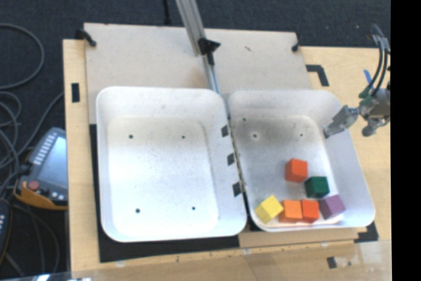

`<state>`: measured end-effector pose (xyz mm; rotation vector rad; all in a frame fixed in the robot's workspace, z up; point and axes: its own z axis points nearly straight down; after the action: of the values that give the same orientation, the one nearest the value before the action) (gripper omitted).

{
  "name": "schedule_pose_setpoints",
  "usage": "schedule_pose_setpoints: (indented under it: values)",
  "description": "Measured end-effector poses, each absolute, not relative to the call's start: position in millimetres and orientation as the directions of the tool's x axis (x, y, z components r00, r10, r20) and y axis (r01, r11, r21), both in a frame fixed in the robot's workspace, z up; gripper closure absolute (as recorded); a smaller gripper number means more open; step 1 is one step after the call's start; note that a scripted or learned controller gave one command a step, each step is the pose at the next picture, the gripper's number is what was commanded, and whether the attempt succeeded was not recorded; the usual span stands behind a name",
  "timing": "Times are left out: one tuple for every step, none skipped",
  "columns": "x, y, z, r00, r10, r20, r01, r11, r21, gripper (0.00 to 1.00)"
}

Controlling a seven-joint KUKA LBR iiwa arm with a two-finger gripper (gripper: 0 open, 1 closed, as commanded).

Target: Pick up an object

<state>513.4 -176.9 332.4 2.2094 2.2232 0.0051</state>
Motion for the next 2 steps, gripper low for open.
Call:
schedule_pose_setpoints:
  values:
    - [521.5, -165.9, 209.6, -0.001, 1.0, 0.001, 1.0, 0.001, -0.006, 0.0]
    - [525.7, -160.1, 96.0, 0.002, 1.0, -0.004, 1.0, -0.002, 0.004, 0.0]
